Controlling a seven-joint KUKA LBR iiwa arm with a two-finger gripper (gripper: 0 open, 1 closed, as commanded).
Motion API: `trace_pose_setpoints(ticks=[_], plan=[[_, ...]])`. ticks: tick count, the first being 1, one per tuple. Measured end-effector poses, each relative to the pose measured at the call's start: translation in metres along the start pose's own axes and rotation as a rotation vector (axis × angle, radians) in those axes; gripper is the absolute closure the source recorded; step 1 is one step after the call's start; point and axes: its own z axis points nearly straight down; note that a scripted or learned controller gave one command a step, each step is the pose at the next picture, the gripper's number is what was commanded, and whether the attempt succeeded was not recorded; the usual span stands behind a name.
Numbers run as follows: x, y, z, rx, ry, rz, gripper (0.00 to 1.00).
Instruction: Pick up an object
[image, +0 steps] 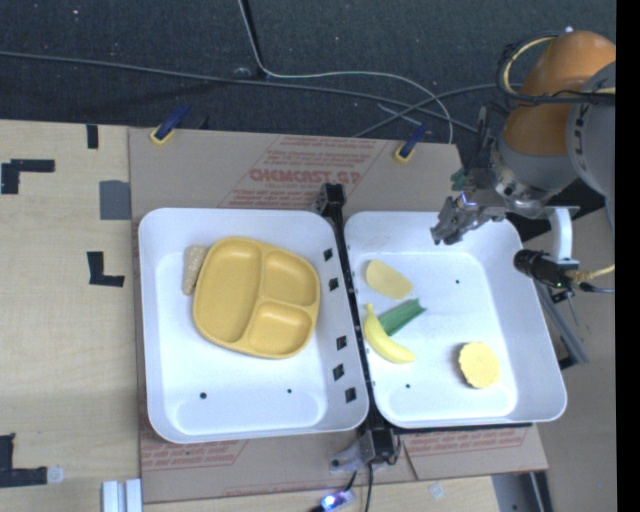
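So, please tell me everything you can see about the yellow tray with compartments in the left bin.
The yellow tray is a rounded, plastic-looking plate with three compartments: one large on the view's left, two smaller on the right. It lies flat and face up in the upper middle of the left bin, slightly turned. Its compartments hold nothing. A beige, sponge-like piece pokes out at its left edge, seemingly tucked partly beneath it.

Looks like a robotics lab setup: two white bins (160, 330) clamped onto cardboard (300, 170) on a wooden surface (60, 330), loose cables (330, 75) running over dark carpet (120, 50).
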Motion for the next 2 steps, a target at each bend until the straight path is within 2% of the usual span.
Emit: trace_pose_setpoints(ticks=[1, 2], plan=[[0.056, -0.003, 0.012, 0.001, 0.001, -0.002, 1.00], [0.110, -0.004, 0.001, -0.002, 0.001, -0.003, 1.00]])
